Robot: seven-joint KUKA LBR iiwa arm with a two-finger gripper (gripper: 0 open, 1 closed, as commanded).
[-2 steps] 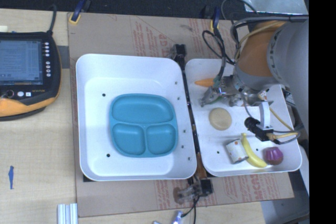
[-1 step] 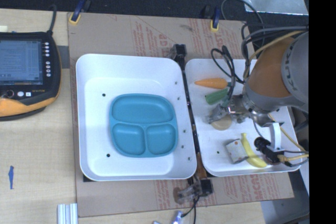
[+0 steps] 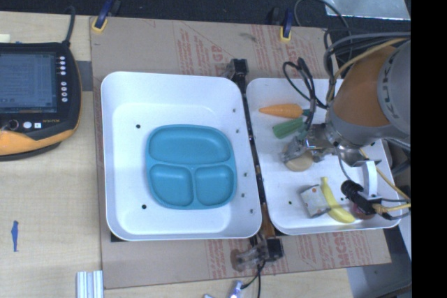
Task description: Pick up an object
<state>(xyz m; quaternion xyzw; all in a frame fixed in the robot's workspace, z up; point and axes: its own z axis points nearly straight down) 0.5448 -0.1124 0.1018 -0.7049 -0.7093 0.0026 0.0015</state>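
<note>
Pincer (image 3: pixel 299 149) tips blur over beige lump (image 3: pixel 300 162).

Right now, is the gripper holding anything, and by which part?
Cannot be told. The gripper is low over a beige object in the right bin, but no grasp is visible.

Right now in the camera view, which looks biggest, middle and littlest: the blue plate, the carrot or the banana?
1. The blue plate, by far the largest.
2 and 3. The carrot and the banana look about alike in length, so I won't rank them.
</note>
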